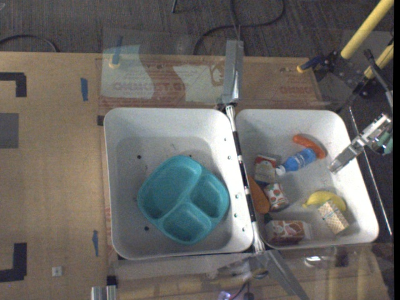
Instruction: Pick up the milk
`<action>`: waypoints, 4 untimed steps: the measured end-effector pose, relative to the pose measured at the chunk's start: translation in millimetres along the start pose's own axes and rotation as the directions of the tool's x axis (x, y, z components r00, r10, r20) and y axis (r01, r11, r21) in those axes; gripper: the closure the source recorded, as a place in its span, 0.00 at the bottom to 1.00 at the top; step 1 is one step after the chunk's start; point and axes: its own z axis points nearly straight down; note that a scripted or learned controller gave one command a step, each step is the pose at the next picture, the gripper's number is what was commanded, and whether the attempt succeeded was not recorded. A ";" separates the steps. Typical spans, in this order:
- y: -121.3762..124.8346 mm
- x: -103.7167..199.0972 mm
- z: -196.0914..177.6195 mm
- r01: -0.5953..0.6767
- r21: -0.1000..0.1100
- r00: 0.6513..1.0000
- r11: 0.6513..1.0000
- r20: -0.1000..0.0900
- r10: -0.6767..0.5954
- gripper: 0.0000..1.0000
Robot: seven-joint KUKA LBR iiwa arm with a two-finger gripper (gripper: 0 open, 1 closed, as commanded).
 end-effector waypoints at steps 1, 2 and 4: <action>48.7 45.5 97.0 0.221 0.000 0.975 0.975 -0.003 -0.221 0.00; 32.1 47.7 177.1 0.106 0.001 0.994 0.994 -0.003 -0.106 0.00; 6.0 11.5 256.1 0.293 -0.001 0.956 0.956 -0.001 -0.293 0.00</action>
